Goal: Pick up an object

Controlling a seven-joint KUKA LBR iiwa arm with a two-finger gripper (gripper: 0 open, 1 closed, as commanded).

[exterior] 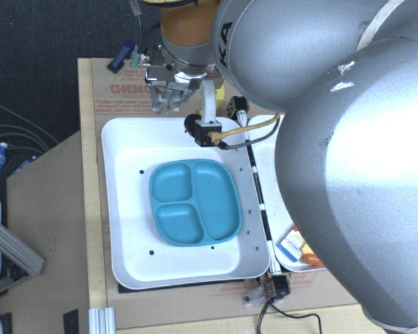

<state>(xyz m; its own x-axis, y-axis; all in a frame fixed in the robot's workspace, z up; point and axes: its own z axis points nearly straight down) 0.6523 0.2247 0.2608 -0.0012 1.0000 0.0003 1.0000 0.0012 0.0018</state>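
Note:
A blue three-compartment plate lies flat in the middle of the left white bin. My gripper hangs below the orange wrist band, over the bench just beyond the bin's far rim, well above and behind the plate. Nothing shows in it. At the edge of the right bin, a small orange, white and blue object peeks out from under the arm. The grey arm hides most of that bin.
A black fitting with a yellow cable hangs over the left bin's far right corner. A black divider strip runs between the bins. A blue clip sits at the bench's far left corner.

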